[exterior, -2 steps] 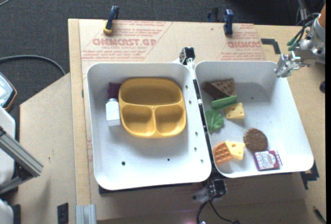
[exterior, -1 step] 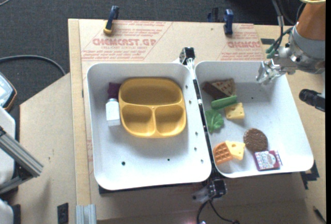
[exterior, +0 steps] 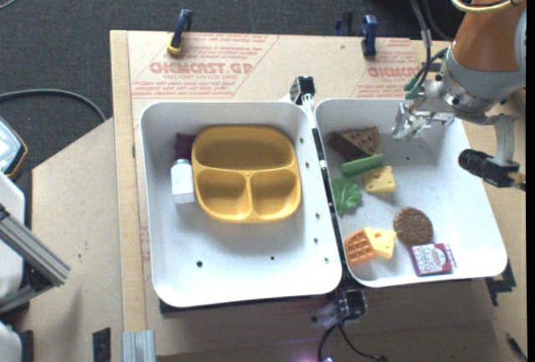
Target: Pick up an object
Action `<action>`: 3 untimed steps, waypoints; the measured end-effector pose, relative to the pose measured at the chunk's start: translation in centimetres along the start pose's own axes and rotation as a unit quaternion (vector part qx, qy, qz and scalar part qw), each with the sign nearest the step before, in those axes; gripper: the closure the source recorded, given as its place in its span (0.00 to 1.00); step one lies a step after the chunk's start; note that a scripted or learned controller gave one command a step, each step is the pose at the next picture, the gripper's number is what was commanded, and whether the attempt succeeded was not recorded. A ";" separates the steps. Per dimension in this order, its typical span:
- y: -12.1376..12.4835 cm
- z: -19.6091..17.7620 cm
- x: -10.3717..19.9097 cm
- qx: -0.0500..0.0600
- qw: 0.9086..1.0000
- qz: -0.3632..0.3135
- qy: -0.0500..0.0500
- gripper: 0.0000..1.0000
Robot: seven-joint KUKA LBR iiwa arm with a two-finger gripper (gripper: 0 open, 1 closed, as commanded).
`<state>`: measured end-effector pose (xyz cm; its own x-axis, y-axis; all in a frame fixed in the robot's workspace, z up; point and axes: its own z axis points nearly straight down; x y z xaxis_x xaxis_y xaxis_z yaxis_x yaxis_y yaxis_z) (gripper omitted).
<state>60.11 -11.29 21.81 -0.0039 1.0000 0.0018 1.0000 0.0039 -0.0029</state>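
Claw hovers just right of brown wedge.

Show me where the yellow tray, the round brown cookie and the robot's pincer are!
Yellow tray (exterior: pixel 246 172): camera view, on the ridge between its compartments, in the left bin.
Round brown cookie (exterior: pixel 413 226): camera view, on the middle of its top face, in the right bin.
Pincer (exterior: pixel 407 127): camera view, midway between its fingertips.
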 end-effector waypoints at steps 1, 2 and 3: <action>-2.0 -0.6 4.7 0.000 1.000 0.000 0.000 1.00; -2.8 0.5 9.9 0.000 1.000 -0.001 0.000 1.00; -4.1 0.6 15.0 0.001 1.000 0.000 0.000 1.00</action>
<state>55.92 3.67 21.21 -0.0048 1.0000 0.0017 1.0000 0.0048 -0.0039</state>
